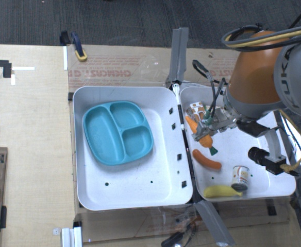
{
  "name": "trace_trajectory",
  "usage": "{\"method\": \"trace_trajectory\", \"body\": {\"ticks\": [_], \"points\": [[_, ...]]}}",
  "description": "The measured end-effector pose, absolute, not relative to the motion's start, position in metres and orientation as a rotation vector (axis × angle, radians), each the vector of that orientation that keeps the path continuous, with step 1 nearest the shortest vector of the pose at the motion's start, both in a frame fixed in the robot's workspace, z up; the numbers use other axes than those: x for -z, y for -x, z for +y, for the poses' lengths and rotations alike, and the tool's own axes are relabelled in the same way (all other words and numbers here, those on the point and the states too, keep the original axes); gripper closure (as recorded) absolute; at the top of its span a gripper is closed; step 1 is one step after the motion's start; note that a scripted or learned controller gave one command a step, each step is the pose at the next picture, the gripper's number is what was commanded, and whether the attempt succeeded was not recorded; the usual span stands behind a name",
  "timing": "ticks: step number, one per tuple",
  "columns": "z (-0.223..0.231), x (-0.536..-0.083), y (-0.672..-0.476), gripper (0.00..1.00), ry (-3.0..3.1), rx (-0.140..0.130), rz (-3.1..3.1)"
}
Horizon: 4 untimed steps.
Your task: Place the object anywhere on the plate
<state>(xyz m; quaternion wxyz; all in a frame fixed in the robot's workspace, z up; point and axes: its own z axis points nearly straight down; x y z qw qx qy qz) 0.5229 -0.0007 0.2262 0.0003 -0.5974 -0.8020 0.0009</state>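
On the counter [27,112] sit two shallow white bins side by side. The left bin [88,189] holds a blue divided plate [118,132] with three compartments, lying toward the bin's upper left and set at a slight angle. The right bin [274,187] holds the loose items: a carrot [205,141] with a green top, a sausage [207,159] lying just below it, a banana [221,191] along the bin's lower wall, a small can [240,176] standing just above the banana's right end, and a small printed carton [196,108] near the upper left corner. The arm [258,81], grey with an orange band, reaches in from the right and hangs over the right bin. Its gripper [204,130] is down at the carrot, and the carrot's orange body appears pinched between its fingers, though the wrist hides much of the contact. The carrot is over the right bin, well apart from the plate.
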Motion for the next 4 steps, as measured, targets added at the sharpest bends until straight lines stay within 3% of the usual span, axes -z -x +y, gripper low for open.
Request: {"method": "trace_trajectory", "body": {"ticks": [1, 2, 3, 4], "points": [[-0.009, -0.19, -0.542, 1.0, 2.342, -0.007, -2.092], [0.088, -0.19, -0.597, 1.0, 2.14, -0.006, -2.3], [0.142, -0.196, -0.631, 1.0, 1.98, -0.006, -2.44], [0.142, -0.196, -0.631, 0.0, 1.979, -0.006, -2.441]]}}
